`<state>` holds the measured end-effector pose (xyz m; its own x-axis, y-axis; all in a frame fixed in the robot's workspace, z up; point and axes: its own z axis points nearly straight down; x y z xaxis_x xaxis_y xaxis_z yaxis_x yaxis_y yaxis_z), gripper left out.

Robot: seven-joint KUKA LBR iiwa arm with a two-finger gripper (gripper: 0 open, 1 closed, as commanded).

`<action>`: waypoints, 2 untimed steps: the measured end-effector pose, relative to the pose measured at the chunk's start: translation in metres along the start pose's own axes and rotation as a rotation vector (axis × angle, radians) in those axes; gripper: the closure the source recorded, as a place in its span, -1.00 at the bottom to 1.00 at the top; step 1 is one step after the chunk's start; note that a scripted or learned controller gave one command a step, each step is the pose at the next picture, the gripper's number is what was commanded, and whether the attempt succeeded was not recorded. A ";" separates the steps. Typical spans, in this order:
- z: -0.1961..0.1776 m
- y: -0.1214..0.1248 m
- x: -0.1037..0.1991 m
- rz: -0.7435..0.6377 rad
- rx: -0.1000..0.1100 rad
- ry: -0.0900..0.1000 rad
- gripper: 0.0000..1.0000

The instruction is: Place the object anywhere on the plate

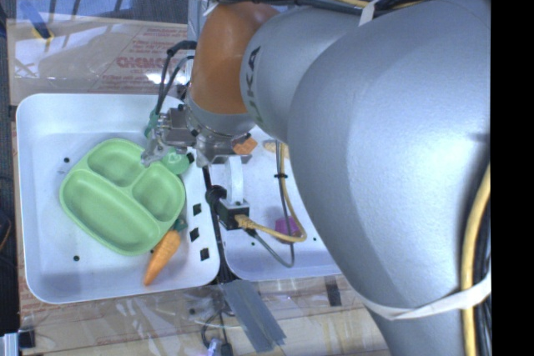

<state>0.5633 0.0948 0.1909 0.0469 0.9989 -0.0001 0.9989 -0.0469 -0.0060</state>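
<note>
The grey arm [375, 137] reaches in from the right and covers much of the view, its orange band [221, 58] sitting above the wrist over the seam between the two white bins. The tool [163, 147] hangs at the upper right edge of the green plate [121, 196], low over the left bin [42, 179]. Something teal-green [173, 161] shows right at the tip of the tool, touching or just above the plate's rim, but the wrist hides too much to tell how far the tool is open or whether that piece is caught in it. The plate is a light green divided dish with three compartments, lying flat in the middle of the left bin. A carrot [162, 257] lies in the same bin just beside the plate's lower right edge, pointing down and to the left, its thick end touching or almost touching the rim. In the right bin [275, 263], mostly covered by the arm, a small purple thing [288, 226] sits near a yellow cable [271, 233] that loops down from the arm, and a bit of orange [244, 146] peeks out beside the wrist. Clear plastic sheeting [100, 46] lies on the table behind the bins.
</note>
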 end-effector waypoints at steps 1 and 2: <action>-0.009 0.000 0.000 -0.006 0.003 0.000 1.00; -0.009 0.000 0.000 -0.006 0.004 0.000 -1.00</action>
<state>0.5632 0.0952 0.2001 0.0411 0.9992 -0.0005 0.9991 -0.0411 -0.0096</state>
